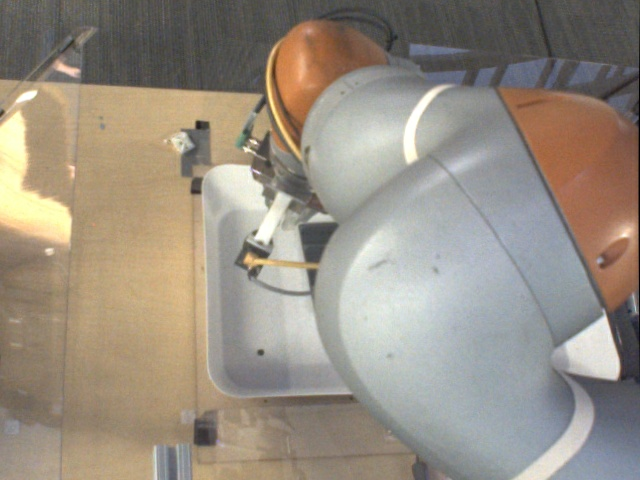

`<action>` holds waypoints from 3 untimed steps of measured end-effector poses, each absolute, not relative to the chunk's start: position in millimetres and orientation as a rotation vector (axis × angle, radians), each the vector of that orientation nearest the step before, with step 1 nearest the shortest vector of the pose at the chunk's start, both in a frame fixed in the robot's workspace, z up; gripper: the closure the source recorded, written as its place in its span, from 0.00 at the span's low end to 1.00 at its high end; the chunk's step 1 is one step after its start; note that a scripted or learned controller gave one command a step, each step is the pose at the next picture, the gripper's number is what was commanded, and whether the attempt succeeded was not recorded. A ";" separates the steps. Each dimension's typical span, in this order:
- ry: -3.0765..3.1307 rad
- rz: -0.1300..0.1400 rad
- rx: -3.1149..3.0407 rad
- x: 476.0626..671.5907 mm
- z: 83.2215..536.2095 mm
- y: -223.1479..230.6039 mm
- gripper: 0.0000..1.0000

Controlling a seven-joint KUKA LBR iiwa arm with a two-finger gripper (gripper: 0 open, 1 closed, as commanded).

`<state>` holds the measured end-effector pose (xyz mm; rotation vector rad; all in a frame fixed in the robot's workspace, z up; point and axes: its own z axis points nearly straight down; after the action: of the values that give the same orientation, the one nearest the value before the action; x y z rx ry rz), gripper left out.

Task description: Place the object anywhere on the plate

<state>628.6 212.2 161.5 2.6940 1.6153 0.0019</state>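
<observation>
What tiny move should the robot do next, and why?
Probably lift the arm a little and pull it back to the right. It covers most of the bin, so what lies beneath it cannot be told from here. A clearer look should come before any grab.

1 white bin (212, 298) sits on the tan table (135, 288), with 1 dark speck (260, 351) on its floor. 1 black bracket (200, 146) stands at the bin's far left corner, a small pale scrap (180, 142) just beside it. 1 black block (205, 429) lies near the bin's near corner. A clear panel (40, 268) covers the table's left side. Grey carpet (200, 18) lies beyond.
</observation>
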 end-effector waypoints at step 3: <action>2.437 0.008 1.976 639.6 96.9 226.2 1.00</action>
<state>639.6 226.2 96.9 1.9761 2.4370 0.0084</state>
